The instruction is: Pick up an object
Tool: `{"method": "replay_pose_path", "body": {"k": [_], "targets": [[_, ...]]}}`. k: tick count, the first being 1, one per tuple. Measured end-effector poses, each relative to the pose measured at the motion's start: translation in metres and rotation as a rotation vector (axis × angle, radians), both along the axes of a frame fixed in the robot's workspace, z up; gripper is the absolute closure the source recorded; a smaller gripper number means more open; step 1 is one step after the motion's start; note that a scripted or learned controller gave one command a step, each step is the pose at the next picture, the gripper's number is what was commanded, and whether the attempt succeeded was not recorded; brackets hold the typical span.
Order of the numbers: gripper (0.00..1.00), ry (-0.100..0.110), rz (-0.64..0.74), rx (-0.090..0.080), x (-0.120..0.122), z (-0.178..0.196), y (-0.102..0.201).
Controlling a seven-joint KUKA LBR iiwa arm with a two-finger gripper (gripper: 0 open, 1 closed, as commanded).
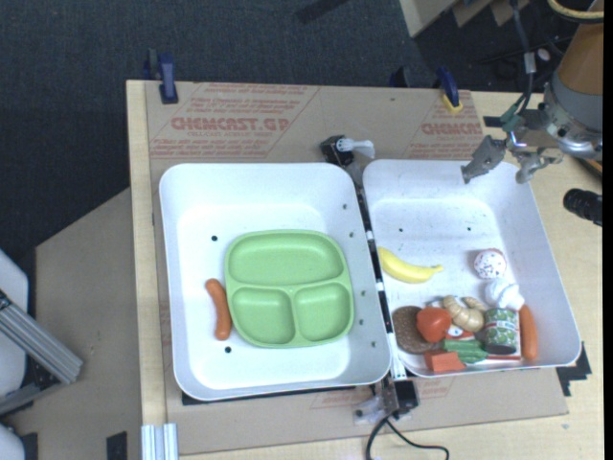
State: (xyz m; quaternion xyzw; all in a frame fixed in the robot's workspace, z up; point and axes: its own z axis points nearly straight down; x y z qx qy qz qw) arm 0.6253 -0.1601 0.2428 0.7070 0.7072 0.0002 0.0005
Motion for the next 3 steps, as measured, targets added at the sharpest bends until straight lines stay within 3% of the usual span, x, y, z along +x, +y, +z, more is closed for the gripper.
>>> {"method": "replay_pose_path", "body": {"k": [1,2,3], "targets": [[0.00,0.014,-0.003,0.004,-0.071,-0.079,-0.002],[0.00,0.010,-0.003,0.003,-0.070,-0.161,-0.024],[1.00,-0.001,-0.002,0.000,-0.067,-0.146,-0.024]]}}
